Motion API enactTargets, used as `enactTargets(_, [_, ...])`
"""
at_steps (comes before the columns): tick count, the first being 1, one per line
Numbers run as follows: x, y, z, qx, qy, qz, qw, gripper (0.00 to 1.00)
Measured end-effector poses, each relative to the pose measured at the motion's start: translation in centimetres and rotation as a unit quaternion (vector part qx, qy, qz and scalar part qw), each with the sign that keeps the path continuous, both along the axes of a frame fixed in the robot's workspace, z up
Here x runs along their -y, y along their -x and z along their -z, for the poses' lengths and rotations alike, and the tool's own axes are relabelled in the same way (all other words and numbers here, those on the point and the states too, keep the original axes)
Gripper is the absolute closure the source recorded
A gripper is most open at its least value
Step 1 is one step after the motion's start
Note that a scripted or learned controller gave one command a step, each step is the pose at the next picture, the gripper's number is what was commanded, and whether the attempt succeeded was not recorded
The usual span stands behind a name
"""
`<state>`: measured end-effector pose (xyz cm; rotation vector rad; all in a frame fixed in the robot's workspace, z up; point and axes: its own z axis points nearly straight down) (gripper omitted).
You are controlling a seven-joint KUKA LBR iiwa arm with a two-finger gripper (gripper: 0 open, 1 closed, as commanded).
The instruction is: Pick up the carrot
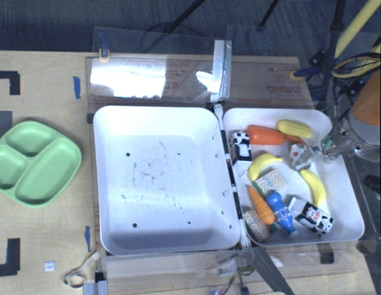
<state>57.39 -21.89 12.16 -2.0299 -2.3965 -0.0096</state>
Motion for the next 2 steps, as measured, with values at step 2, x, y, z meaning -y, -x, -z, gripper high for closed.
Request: enactTargets(2, [0.3,6.1,-0.6,-0.001,0.001,-0.035,0.9994,0.0])
